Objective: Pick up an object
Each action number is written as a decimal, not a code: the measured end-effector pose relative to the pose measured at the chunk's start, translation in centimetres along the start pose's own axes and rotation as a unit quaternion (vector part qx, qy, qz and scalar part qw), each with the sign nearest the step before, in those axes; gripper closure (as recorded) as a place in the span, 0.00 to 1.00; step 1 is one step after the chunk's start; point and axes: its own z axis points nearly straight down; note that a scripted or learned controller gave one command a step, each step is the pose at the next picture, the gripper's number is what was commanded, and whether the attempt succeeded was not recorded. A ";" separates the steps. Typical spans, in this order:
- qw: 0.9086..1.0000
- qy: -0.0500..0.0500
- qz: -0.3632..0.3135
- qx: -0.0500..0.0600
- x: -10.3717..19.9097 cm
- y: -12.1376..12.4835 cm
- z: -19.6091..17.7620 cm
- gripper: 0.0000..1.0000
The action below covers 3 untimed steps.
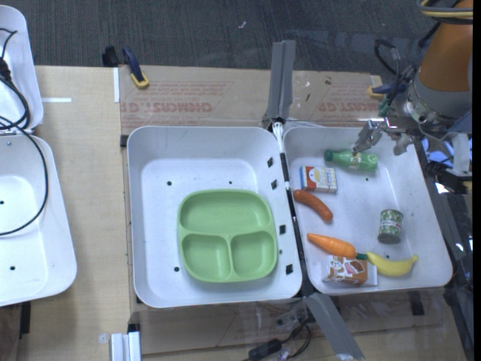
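Hovering at the back of the right bin (428, 224), my gripper (368, 138) hangs just above the green bottle (352, 159) — whether I'm clenched or released, I cannot tell. That bottle lies on its side near the rear wall. Nearer the front lie a small carton (318, 178), a sausage (313, 205), a can (390, 226), a carrot (331, 244) and a banana (392, 264). 1 green divided plate (227, 235) sits in the left bin (150, 201).

The arm (445, 59) entered from the upper right of the frame, orange band above a grey wrist. Its gripper (368, 138) reached down and left, fingers slightly apart, holding nothing.
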 end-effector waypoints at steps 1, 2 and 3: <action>0.998 0.000 0.064 0.001 0.9 -3.4 8.3 0.00; 0.993 0.000 0.118 0.000 3.5 -1.8 0.4 0.00; 0.993 0.000 0.119 0.001 2.9 -1.5 9.4 0.00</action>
